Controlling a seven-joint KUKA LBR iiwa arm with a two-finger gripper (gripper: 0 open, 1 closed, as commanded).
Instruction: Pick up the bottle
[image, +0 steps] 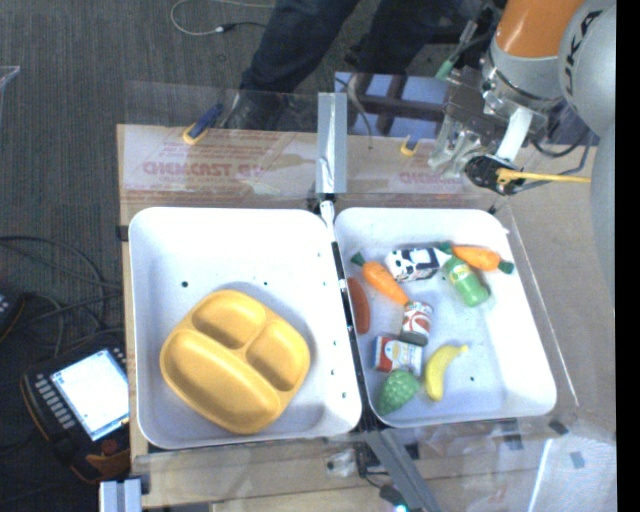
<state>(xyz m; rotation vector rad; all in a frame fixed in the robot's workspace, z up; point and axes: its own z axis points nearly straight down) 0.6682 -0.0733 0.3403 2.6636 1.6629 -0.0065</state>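
The fingers (447, 152) are hanging spread and bare beyond the bin's (535, 345) far rim; below them are lying one bottle (466, 282) and two carrots (383, 281).

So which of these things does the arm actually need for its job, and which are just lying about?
Needed:
green bottle
gripper

Lying about:
two carrots
banana
sausage
toy cow
can
small carton
green berry
yellow divided tray in left bin
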